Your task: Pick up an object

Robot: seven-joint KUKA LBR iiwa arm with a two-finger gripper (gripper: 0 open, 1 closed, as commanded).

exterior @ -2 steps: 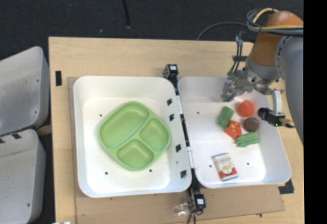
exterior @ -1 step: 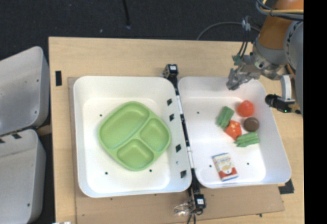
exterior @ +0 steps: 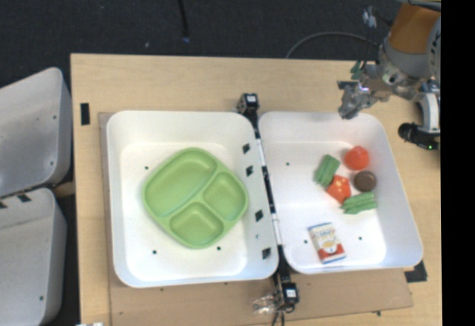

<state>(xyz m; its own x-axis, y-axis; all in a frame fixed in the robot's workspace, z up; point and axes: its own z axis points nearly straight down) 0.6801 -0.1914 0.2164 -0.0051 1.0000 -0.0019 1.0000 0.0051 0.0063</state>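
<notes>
Pale wood tabletop carries two shallow white bins. Left bin has a green three-compartment plastic plate. Right bin: red ball, brown ball, green pieces, small red-and-white carton. Hand hovers over right bin's far rim w/ nothing in it; can't tell its opening.

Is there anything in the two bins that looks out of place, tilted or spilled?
Nothing stands out. The green divided plate lies flat, though turned at an angle, in the left bin. The small items, including the small carton, lie loose in the right bin, with nothing spilled.
</notes>
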